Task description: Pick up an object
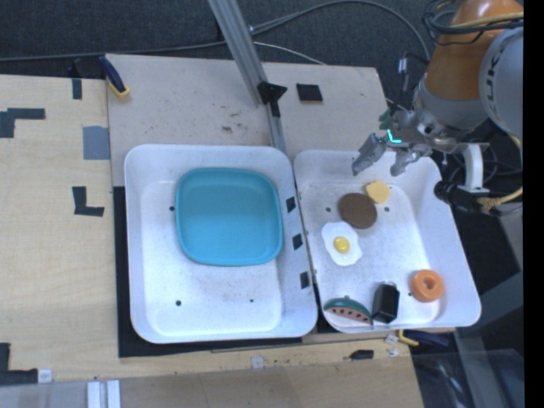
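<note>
Two jaws spread wide, holding nothing, above yellow piece (377,192).

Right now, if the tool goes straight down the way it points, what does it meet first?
Most likely the yellow piece, just below the tool in the right bin; depth is unclear from this slanted view.

In the right bin (442,253) I see a small yellow piece (377,192) at the far side, touching a round brown patty (358,211). Just nearer lies a flat fried egg (341,244). An orange doughnut (427,285) sits near-right; a black block (385,303) and a watermelon slice (348,312) lie along the near edge.
</note>
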Controlling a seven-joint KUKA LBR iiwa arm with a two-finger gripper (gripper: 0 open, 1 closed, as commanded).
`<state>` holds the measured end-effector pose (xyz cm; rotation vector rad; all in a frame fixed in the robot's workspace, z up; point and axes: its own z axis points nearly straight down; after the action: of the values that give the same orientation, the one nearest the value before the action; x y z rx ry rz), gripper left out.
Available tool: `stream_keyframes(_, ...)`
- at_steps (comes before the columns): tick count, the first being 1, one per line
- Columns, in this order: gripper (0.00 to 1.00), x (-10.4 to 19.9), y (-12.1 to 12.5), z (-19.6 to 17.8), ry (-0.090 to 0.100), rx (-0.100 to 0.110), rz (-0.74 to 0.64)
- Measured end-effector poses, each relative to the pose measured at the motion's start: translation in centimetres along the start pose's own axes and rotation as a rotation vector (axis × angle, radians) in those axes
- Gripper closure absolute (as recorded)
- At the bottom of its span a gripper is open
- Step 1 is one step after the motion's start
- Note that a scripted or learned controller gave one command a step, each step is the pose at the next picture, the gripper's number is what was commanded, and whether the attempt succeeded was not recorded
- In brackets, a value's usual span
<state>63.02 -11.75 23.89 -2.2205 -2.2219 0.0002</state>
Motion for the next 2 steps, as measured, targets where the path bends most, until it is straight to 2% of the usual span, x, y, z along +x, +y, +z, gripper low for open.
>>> stream_keyframes(1,0.00,0.0,0.0,0.0,0.000,0.000,0.000)
stream_keyframes(2,0.00,0.6,-0.8,5.8,0.000,0.005,0.000)
